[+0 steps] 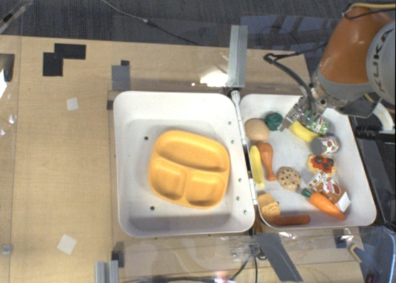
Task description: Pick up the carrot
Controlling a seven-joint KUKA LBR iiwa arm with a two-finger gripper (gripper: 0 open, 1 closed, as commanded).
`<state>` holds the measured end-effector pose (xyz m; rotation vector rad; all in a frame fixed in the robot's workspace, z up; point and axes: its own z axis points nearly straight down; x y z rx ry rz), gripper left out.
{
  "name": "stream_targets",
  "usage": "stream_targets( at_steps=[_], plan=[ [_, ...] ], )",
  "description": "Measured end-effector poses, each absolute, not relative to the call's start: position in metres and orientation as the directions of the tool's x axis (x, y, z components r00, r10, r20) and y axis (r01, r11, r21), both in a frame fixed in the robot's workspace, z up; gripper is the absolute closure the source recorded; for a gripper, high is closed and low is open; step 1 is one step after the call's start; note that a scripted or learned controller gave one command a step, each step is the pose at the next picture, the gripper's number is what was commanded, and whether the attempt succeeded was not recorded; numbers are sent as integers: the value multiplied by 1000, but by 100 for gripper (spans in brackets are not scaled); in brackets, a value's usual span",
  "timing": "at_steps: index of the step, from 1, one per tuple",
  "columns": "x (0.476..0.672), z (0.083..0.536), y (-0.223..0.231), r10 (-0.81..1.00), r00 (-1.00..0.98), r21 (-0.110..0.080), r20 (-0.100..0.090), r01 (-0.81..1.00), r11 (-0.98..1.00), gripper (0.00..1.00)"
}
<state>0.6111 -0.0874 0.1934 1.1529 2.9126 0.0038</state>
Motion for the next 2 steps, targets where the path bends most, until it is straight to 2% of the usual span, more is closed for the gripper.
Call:
stream_targets(
  at_steps=[1,2],
  plan=[
    [636,201,-71,901,-433,7,-4,901,433,100],
    [639,186,-67,996,95,5,-1,996,-95,100]
  ],
)
